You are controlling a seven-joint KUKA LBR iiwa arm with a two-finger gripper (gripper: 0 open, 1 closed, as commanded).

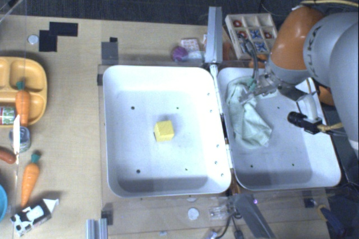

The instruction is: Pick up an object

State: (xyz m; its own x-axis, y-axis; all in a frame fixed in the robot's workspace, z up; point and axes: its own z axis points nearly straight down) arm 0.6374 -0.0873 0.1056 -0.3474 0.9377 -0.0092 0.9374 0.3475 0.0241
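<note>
Two bins — left bin point(120, 120) holds yellow block point(164, 131); right bin point(291, 159), cloth point(249, 120) — claw point(253, 88) state unclear.

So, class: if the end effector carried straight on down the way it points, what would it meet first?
Most likely the crumpled pale cloth in the right bin; the end effector seems right over it, though depth is unclear.

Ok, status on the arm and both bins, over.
Gripper low in right bin, at the pale cloth. Grasp unconfirmed. Yellow block alone in left bin. No obstruction seen.
</note>
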